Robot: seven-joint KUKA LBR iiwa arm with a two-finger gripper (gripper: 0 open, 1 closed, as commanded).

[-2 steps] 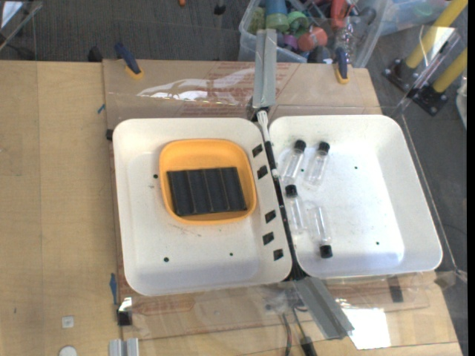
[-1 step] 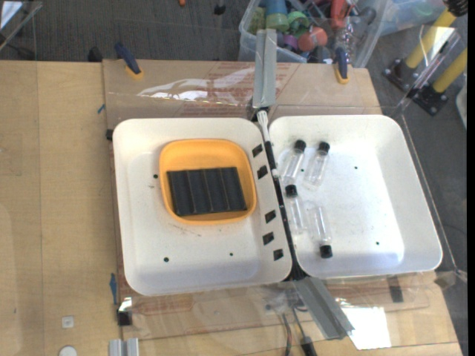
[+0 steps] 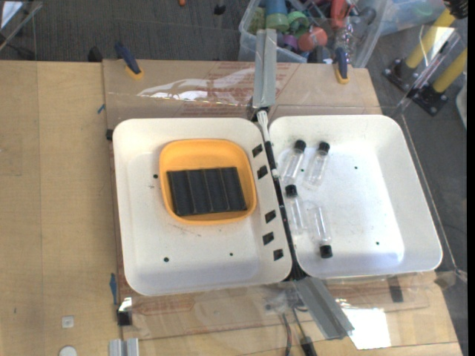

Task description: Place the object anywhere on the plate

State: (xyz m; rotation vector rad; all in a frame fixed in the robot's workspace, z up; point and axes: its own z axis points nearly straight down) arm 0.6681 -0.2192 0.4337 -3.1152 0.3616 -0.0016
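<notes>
Reader: Layout of bench (image 3: pixel 44 199)?

Legend: Bore two shallow white bins side by side, edges touching along the middle. Left bin (image 3: pixel 133 258) held an orange plate (image 3: pixel 172 162), set a little above the middle of the bin floor.

Reader: Position of task object?

Legend: Black ribbed block (image 3: pixel 206 191), lay flat on the plate, inside its rim and towards the near side. Showed four or five lengthwise ridges across the top. Touched nothing but the plate.

Reader: Contents of right bin (image 3: pixel 386 162)?

Legend: Held four clear vials with black caps, all lying down in the left half of the bin. Upper pair (image 3: pixel 295 162) lay near each other, caps pointing away from the camera. Lower pair (image 3: pixel 319 228) lay below them, one cap up and one cap down. Kept well apart from the plate.

Reader: Gripper state?

Legend: Could not be told; neither opening nor any hold on the block could be judged.

Reader: Surroundings?

Legend: Row of small black tabs (image 3: pixel 269 237) ran along the joint between the bins. Blue clamps (image 3: pixel 128 59) sat at the far edge of the bench. Clear tub of coloured toys (image 3: pixel 319 13) stood beyond, on the floor.
</notes>
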